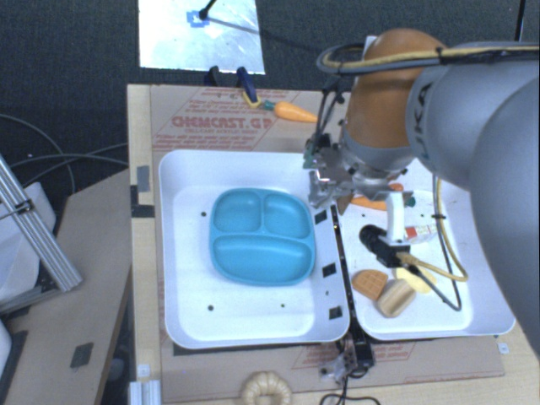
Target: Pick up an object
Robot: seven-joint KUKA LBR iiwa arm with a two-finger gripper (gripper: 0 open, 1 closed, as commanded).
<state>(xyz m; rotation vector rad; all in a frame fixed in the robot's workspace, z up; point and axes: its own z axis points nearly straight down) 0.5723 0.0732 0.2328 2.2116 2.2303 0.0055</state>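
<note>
**Orange carrot piece lies just right of the gripper**

Grey gripper (323, 188) hangs at the right bin's (472, 306) near-left corner; its grasp I cannot tell. The orange piece (368, 202) lies beside it, long axis running left-right.

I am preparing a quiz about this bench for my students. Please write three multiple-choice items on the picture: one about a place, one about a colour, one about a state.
1. Where does the divided plate lie?
A. left bin
B. right bin
C. on the cardboard

2. What colour is the plate?
A. red
B. blue
C. green

3. How does the plate lie?
A. flat, hollows up
B. upside down
C. on edge

Answers: A, it rests on the left bin floor; B, it is light blue; A, its three hollows face the camera.
</note>
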